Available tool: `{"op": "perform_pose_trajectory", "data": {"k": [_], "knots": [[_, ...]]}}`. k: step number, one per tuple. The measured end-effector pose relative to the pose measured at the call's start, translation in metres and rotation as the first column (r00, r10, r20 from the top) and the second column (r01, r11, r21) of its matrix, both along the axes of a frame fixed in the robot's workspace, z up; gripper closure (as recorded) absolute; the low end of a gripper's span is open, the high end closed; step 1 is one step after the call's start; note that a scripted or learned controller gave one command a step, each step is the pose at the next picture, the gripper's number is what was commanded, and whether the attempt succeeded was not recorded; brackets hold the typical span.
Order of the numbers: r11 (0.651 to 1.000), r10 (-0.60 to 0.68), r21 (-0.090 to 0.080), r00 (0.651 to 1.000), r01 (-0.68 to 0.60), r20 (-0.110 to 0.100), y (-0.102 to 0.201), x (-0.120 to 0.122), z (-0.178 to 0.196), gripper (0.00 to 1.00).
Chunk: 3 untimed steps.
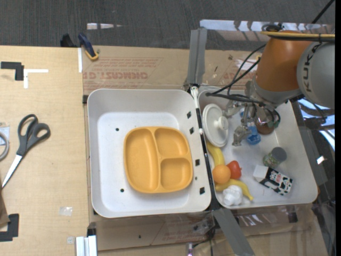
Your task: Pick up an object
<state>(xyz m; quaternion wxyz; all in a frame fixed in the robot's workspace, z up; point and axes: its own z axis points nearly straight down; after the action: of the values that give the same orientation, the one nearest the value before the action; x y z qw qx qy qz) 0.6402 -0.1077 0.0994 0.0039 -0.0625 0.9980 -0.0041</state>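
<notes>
The pale wooden surface [42, 185] spreads across the left and under both bins, with a brown cardboard sheet [133, 68] at its back edge and dark carpet [106, 4] beyond. The left bin [101, 159] holds a yellow divided tray [158, 159]. The right bin [298, 185] is crowded: a white lid [216, 124] leans at its left wall, a banana [217, 156] lies below it, then an orange [221, 173], a red piece [234, 169], a white clump [231, 195], a grey disc [277, 155] and a black-and-white pack [277, 180]. The arm [287, 63] reaches in from the right; its pincer [244, 135] hangs low in the right bin's upper part, just beside a blue object [253, 138] and a brown one [265, 125]. Whether the pincer is spread or closed I cannot tell. Scissors [26, 137] lie on the surface far left, and a blue clip [88, 47] sits at the cardboard's corner.
</notes>
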Motion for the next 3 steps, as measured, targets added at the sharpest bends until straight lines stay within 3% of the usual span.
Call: {"op": "perform_pose_trajectory", "data": {"k": [1, 2, 3], "knots": [[0.992, -0.128, 0.008, 0.992, 0.128, -0.007, -0.084, -0.059, 0.013, 0.0], [0.975, -0.221, 0.01, 0.975, 0.221, 0.013, -0.092, -0.082, 0.003, 0.0], [0.893, -0.451, 0.009, 0.893, 0.451, -0.004, -0.033, -0.021, -0.007, 0.0]]}}
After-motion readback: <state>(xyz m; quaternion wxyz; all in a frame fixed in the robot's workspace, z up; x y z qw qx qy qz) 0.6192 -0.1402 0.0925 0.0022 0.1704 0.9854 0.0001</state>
